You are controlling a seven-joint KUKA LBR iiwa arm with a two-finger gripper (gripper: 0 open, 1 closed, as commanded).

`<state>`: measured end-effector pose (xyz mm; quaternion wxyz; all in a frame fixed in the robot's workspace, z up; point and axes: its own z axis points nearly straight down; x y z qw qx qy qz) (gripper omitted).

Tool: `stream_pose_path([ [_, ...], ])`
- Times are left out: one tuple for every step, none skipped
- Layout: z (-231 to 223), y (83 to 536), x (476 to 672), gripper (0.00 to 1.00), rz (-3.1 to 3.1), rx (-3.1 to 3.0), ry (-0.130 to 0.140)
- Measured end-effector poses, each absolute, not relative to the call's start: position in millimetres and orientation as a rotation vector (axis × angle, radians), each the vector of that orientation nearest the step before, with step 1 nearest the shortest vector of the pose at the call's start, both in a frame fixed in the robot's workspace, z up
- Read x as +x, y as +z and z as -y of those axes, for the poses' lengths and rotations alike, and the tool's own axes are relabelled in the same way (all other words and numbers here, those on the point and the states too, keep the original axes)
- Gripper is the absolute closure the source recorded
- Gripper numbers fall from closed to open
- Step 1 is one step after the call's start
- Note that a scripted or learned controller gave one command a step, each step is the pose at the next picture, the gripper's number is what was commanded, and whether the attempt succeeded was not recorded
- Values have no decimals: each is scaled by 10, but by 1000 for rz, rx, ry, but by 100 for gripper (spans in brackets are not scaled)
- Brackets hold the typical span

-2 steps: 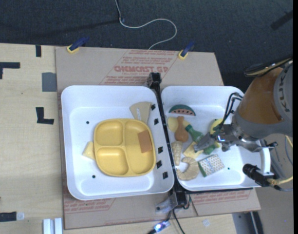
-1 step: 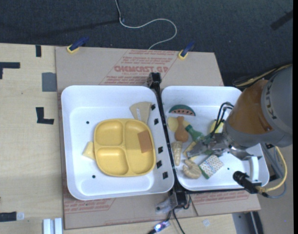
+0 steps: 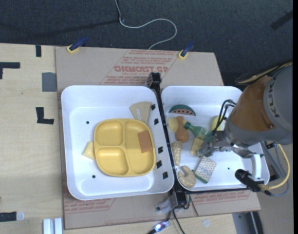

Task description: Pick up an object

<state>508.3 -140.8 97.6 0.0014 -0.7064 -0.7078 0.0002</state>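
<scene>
**Over the right bin, the tool sits low in a crowded pile**

Over the right bin (image 3: 227,92), the grey arm (image 3: 266,113) reaches in from the right and its tool (image 3: 207,147) is down among the toys near the bin's middle. Its tip is dark and small against the clutter, so I cannot tell how it is set or whether anything is caught in it.

Candidates for the pick lie close together. A green bottle-like piece (image 3: 194,128) lies just left of the tool, a brown figure (image 3: 181,133) beside that, and a watermelon slice (image 3: 182,111) nearer the far wall. A speckled packet (image 3: 205,169) lies just below the tool, with a tan shell-like piece (image 3: 186,176) at the near-left corner. Something yellow (image 3: 215,122) shows at the arm's edge, half hidden.

The left bin (image 3: 71,130) holds a yellow divided plate (image 3: 122,147) bearing a brown block (image 3: 145,141); none of this is within the tool's reach as it stands.

The main risk, as I judge it, is the crowding: closing here could pinch two pieces at once or shove one aside. The packet looks flat and thin, so it may slip out on the lift. The bottle-like piece is rounded and could roll away under a glancing touch.
</scene>
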Motion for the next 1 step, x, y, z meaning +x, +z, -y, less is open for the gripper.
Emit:
stream_pose_path([
  [1361,1584,5046,100,2224,-2221,-2],
])
